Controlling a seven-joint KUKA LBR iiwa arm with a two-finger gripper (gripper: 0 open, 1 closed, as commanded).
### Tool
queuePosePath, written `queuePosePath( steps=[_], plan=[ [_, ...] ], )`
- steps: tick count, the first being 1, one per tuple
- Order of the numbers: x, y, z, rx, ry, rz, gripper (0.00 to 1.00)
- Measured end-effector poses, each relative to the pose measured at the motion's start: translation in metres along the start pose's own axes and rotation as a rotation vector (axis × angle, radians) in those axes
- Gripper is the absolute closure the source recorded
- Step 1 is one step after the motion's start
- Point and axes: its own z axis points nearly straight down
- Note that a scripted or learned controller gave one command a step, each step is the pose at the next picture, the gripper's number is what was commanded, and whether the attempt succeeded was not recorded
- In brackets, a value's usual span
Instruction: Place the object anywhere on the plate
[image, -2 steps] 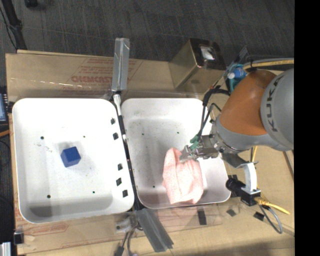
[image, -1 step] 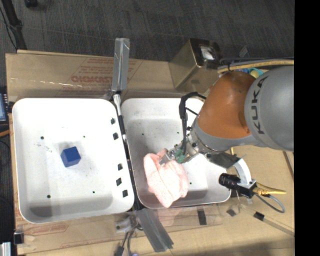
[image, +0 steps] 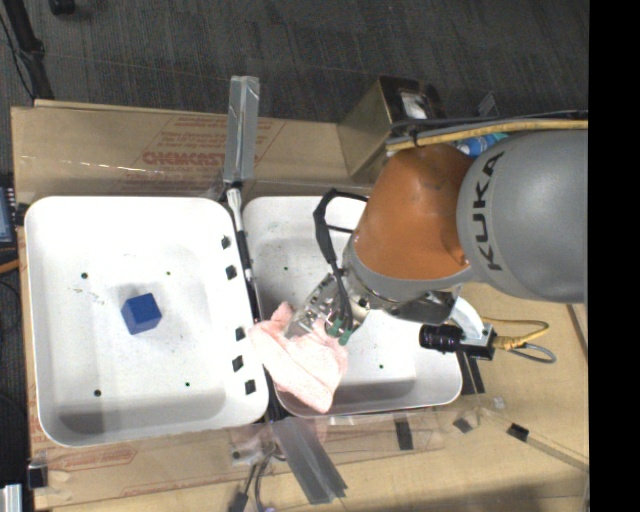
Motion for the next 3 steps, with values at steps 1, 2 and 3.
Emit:
queuePosePath(
  steps=[1,2,3],
  plan=[
    [0.028,0.042,0.006,0.001,0.000,-0.403,1.00],
    [0.056,0.087,-0.008,0.000,-0.003,-0.697,1.00],
    [0.084,0.131,-0.019,0.000,-0.003,-0.704,1.00]
  ],
)
